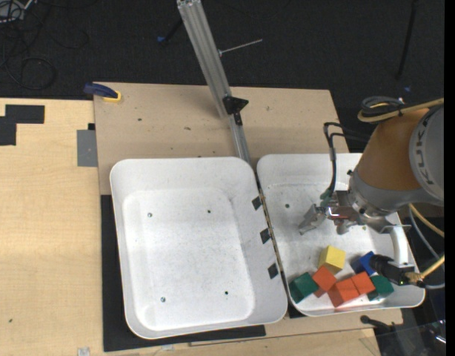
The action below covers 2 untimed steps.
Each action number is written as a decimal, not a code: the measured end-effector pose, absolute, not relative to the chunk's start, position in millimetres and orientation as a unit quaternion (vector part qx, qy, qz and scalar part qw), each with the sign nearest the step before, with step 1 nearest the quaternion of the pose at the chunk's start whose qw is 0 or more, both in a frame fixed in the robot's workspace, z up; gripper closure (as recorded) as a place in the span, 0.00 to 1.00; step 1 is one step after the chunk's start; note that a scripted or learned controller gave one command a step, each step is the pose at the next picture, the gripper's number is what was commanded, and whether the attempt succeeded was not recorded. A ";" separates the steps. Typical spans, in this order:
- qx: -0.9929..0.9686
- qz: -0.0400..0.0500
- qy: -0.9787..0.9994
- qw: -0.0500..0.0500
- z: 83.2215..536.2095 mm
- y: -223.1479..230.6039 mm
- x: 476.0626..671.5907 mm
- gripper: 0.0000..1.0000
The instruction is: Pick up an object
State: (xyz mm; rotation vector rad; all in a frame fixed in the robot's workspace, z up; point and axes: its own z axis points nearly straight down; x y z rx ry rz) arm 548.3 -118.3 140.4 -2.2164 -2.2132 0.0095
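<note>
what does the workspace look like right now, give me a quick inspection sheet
surface: wooden bench bearing left bin and right bin side by side
job's things: yellow block, orange blocks, green block and blue block clustered at the right bin's near corner
clutter: blue-and-yellow clamp on the bench's far edge
grippers: gripper low over the right bin, nothing between its fingers
cables: black cable at the arm; cables on the dark floor
surroundings: slanted aluminium rail
</note>
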 end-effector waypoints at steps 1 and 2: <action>-0.708 0.000 -0.707 0.001 90.7 -117.8 549.1 0.00; -0.711 0.000 -0.704 0.002 102.3 -119.5 548.7 1.00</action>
